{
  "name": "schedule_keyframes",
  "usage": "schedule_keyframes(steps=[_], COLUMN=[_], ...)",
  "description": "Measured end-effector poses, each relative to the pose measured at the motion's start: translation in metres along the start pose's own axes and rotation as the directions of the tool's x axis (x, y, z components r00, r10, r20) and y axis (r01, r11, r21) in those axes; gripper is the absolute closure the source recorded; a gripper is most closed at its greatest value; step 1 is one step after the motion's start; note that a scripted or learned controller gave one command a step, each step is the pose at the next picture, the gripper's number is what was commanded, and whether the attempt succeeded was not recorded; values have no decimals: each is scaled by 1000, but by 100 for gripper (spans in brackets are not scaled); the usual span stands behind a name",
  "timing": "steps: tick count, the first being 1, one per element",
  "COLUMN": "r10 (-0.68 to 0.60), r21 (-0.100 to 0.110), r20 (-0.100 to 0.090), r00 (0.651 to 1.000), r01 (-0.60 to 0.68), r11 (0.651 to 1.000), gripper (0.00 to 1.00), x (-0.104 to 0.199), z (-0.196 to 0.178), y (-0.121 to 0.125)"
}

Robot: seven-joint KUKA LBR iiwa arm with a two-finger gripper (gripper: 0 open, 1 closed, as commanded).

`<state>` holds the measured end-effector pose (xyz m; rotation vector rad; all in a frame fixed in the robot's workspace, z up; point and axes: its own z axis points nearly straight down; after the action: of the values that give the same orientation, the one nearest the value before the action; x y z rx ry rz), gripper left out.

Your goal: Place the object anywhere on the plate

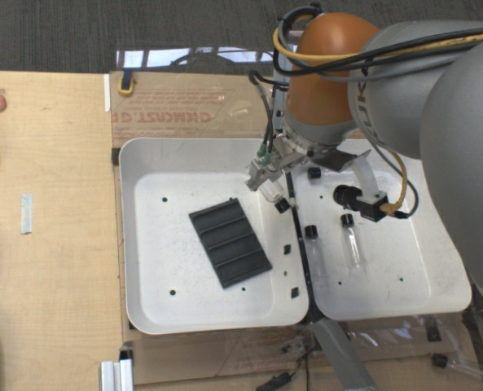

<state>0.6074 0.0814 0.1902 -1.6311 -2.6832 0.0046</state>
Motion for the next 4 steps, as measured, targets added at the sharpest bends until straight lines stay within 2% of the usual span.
schedule_keyframes(steps=[1, 2, 3, 4], r10=[-88, -285, -424, -646], r21=[-2, -3, -1, -1], r20=[1, 3, 3, 1], r00=[996, 958, 906, 763], r01=[88, 285, 424, 646], r11=[996, 958, 906, 763], gripper=[100, 100, 100, 100], x=[31, 81, 93, 104], z=[12, -29, -31, 18], y=[55, 101, 102, 92])
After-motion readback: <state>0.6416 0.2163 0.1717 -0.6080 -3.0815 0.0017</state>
